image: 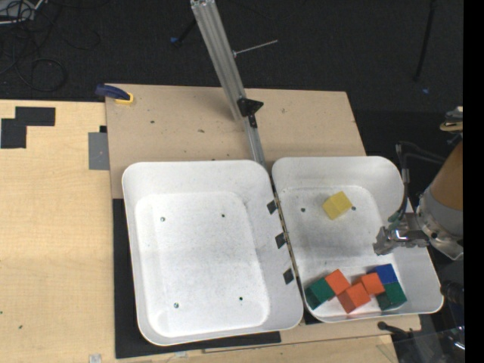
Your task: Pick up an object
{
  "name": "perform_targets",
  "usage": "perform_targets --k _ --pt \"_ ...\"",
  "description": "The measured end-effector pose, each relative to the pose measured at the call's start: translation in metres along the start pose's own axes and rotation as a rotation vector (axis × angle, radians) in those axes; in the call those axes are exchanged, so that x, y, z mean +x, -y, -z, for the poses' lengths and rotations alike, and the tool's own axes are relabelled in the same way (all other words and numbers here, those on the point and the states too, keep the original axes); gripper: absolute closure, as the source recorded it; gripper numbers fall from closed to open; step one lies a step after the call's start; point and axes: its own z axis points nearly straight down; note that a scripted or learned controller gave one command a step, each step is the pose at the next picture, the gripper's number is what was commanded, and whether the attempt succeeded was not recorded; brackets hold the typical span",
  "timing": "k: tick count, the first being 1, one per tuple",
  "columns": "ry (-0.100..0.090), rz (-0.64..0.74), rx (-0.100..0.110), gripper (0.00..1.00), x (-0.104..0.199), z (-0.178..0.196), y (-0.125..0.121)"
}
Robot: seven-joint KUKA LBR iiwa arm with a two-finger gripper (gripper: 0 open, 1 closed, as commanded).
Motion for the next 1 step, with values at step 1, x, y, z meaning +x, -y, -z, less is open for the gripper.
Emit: perform_targets --k 1 --pt "0.002 0.0 -0.002 1.0 -0.0043 0.0612 0.0039"
